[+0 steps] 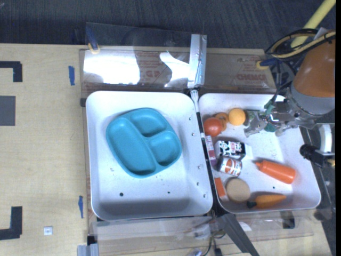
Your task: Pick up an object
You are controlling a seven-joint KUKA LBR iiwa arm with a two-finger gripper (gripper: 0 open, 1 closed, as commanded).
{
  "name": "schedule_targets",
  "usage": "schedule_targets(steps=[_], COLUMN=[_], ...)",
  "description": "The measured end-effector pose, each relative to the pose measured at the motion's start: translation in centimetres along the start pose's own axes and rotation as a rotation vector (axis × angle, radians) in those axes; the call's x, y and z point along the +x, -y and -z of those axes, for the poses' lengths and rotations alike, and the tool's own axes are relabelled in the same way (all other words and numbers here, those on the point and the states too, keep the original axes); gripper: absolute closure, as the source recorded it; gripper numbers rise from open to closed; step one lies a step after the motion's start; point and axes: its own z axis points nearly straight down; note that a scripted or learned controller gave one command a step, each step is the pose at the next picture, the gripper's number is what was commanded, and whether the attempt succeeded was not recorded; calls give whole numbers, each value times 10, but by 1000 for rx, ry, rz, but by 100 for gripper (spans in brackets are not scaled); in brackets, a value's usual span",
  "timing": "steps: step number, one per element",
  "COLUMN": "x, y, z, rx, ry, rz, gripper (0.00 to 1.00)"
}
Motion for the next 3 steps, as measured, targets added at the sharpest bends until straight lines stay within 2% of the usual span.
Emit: schedule_targets(steps=[1,2,3], x=[8,-66,-67], y=[39,86,86], z=[-73,-96,-87], rx=[-33,-8,-10], ry=[2,-5,0], rz=[-55,-90,-93], gripper=[0,0,100])
